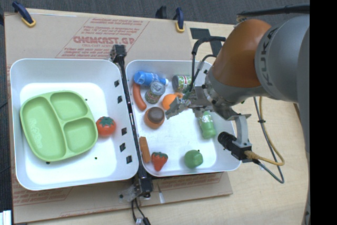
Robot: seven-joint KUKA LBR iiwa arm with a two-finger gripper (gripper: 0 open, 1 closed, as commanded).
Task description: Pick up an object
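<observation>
Over the right bin (226,163), the gripper (176,106) reached in from the arm's grey and orange wrist, its dark tip low beside an orange ball (169,100); whether it was open or closed could not be told, and nothing could be seen held in it. Just left of the tip sat a brown round cup (155,117), with a small grey can (154,93) and a blue toy (143,78) behind it, and an orange-red sausage (138,97) along the bin's left wall. A green-labelled can (182,81) lay near the far wall. On the arm's near side a pale green bottle (207,125) lay in the bin, and toward the front stood a green apple (193,158), a strawberry (159,159) and a carrot stick (144,149). Across the divider, the left bin (31,68) held a green sectioned plate (58,125) with a tomato (105,126) just beside its right edge. Both bins rested on the desk (79,39), covered with printed cardboard.
</observation>
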